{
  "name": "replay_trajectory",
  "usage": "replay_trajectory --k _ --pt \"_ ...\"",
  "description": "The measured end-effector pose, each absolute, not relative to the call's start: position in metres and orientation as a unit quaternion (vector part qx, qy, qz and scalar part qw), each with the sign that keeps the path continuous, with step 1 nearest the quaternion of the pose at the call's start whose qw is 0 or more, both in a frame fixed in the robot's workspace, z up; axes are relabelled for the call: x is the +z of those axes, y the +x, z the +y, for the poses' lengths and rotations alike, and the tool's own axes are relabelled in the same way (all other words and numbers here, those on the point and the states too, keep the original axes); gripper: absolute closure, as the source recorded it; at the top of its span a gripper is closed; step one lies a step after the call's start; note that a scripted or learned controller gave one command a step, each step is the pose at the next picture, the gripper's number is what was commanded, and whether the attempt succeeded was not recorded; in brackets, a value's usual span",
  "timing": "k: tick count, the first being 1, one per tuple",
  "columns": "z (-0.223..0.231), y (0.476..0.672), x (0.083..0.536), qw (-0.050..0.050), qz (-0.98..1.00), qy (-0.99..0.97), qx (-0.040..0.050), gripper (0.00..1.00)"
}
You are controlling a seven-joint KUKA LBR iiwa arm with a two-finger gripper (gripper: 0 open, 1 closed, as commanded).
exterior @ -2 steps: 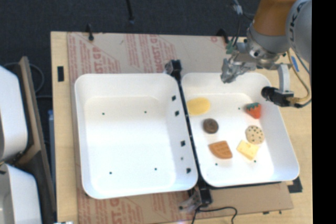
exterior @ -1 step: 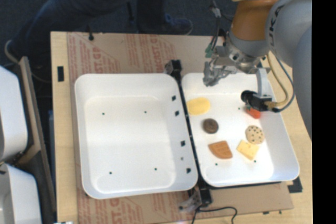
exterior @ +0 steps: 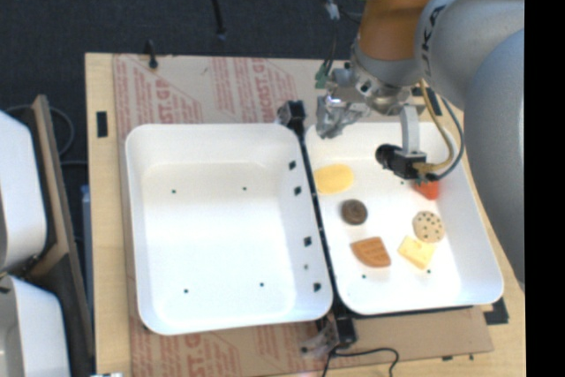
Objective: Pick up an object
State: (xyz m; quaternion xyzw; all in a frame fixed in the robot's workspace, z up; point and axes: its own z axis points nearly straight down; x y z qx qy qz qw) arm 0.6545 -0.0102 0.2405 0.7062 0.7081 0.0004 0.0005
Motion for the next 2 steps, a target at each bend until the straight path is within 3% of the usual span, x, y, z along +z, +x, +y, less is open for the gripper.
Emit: replay_trajectory --k 2 --pt "0.078 0.657 0.251 0.000 0.708 0.706 0.0006 1.00"
